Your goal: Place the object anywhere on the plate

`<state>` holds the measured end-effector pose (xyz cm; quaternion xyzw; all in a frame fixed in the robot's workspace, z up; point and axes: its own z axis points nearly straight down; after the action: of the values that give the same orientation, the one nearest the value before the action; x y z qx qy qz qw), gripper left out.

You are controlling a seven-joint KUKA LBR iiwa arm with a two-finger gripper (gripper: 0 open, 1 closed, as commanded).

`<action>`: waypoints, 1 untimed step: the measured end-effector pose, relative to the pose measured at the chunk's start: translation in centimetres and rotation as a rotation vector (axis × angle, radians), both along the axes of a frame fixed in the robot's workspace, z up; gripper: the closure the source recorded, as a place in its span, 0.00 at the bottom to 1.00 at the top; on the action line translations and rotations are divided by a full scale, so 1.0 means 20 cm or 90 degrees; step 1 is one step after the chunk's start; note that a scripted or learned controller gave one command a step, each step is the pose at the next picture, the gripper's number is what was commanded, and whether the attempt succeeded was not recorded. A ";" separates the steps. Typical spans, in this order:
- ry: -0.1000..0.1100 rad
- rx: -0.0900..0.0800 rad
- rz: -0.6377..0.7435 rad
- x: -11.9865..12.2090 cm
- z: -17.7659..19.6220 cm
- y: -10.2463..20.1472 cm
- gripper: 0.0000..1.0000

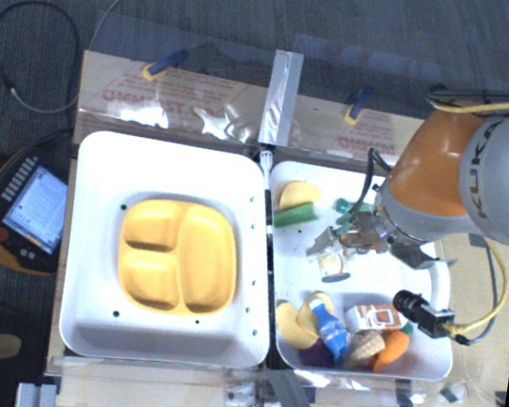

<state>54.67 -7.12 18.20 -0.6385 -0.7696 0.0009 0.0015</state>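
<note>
1. The desk (110,91) carries two white bins side by side.
2. The left bin (98,174) holds a yellow compartment plate (178,255) at its middle.
3. The right bin (434,362) holds the toys: a yellow piece (297,195) and green piece (294,215) at the far left, and a blue bottle (329,327), small carton (374,316) and carrot (390,351) clustered near.
4. The gripper (332,252) hangs over the right bin's middle; whether its fingers are wide or narrow cannot be told.
</note>
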 end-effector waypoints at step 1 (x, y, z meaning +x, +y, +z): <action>0.000 0.000 0.033 0.13 0.00 0.33 1.00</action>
<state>57.29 -0.56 18.17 -0.6182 -0.7860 0.0012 0.0013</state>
